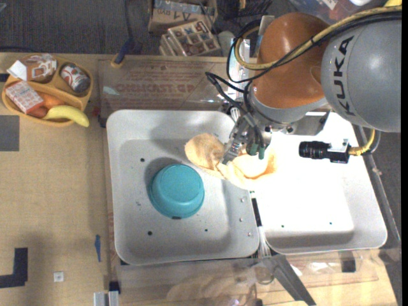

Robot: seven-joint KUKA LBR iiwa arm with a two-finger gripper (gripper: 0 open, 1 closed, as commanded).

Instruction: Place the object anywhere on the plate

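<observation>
White bins (127, 234) on wooden bench (51, 203) hold teal bowl (177, 190).

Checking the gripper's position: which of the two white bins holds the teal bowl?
The left bin holds the teal bowl; the right bin lies beyond the gripper.

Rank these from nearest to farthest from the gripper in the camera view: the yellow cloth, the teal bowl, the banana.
1. Yellow cloth: right at the gripper, left bin's upper right.
2. Teal bowl: lower left of it, mid left bin.
3. Banana: far left, in the yellow dish on the bench.
</observation>
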